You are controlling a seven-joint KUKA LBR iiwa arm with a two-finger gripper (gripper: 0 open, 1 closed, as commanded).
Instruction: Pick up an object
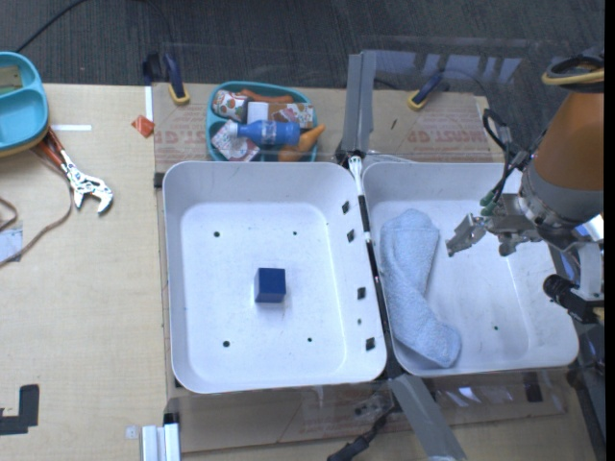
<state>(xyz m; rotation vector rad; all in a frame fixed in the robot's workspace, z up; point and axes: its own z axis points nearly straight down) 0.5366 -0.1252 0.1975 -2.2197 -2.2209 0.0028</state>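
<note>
A small blue cube [271,284] sits near the middle of the left white bin [192,353]. A light blue rolled towel [415,291] lies along the left side of the right white bin [548,349]. My gripper [483,236] hangs over the right bin, just right of the towel's upper end. Its two fingers are spread apart, with nothing between them. The grey arm with its orange band [577,142] comes in from the right.
Behind the left bin stands a teal tray [221,104] filled with several small toys. A wrench [85,188] and a teal dish [19,104] lie on the wooden bench at the left. Orange-handled clamps [423,92] hold the bench's back edge.
</note>
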